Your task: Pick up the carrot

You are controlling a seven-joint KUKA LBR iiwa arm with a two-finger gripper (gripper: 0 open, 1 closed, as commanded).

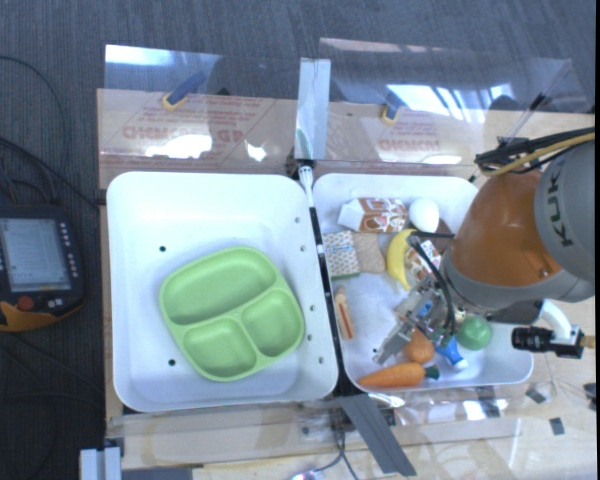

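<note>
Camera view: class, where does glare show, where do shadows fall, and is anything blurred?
In the camera view, glare streaks the clear panels behind the bins and washes out print on the cardboard; the green tray casts only a soft shadow, so lighting is diffuse; the gripper near the carrot looks slightly blurred.

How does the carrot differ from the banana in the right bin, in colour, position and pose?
The carrot is orange; the banana is yellow. The carrot lies near the front wall of the right bin, almost horizontal in the view; the banana lies farther back, nearly upright in the view and curved. The hand hangs just above the carrot, below the banana. Both are elongated and lie in the same bin.
</note>
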